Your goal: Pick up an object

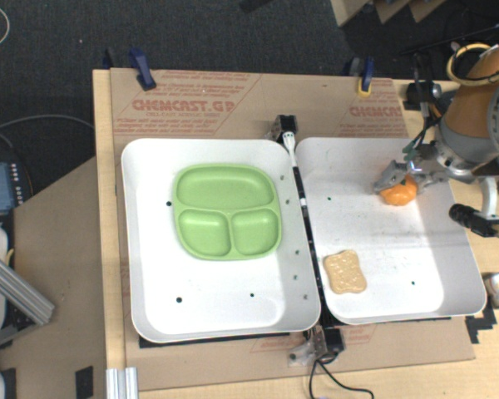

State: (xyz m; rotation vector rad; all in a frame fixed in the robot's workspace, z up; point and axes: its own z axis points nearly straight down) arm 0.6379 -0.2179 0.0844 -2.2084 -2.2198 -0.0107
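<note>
We are working in the right bin [449, 293], where the gripper [405, 179] is sitting low over an orange lump [399, 194] near the far side. The lump is lying right at the fingertips, touching or nearly so, but we cannot tell whether the gripper is spread or closed, nor whether the lump is actually caught in it.

We are judging this as the grasp step. To do it well, we would want the tips straddling the lump's middle and not just its near edge, since a rounded, soft-looking thing is likely to squirt out sideways when pinched off-centre. We would also want the tips close to the bin floor before closing, then a slow, straight lift.

A tan cracker [345, 272] is lying well apart toward the front of the same bin, out of the way. The green tray [227, 211] is resting in the left bin [141, 248].
</note>
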